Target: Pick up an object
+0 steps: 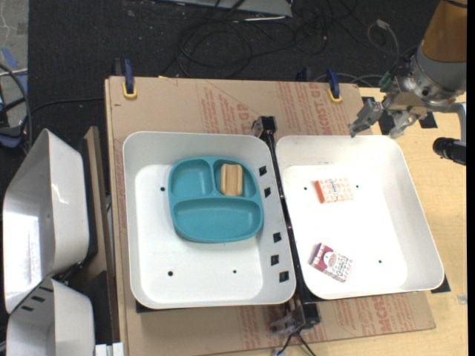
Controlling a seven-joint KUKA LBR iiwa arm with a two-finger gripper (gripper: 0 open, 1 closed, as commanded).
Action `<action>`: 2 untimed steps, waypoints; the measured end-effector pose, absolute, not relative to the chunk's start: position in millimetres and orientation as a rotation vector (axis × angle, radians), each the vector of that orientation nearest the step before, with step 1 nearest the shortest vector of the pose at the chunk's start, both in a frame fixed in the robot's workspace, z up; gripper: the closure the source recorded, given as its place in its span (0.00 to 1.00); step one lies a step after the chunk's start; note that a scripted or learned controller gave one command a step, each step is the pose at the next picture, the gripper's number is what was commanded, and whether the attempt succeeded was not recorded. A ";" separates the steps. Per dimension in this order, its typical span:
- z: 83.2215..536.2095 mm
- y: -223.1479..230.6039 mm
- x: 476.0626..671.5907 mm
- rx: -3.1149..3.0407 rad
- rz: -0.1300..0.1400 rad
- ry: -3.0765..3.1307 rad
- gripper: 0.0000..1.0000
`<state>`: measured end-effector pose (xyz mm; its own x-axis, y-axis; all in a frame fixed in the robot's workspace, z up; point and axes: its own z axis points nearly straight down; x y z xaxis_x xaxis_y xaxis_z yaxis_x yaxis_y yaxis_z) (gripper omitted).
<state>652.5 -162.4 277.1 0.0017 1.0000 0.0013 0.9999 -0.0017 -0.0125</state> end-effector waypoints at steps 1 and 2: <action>285.7 -161.8 654.3 -2.221 0.001 -2.223 0.00; 223.9 -164.0 651.0 -2.222 0.003 -2.219 0.00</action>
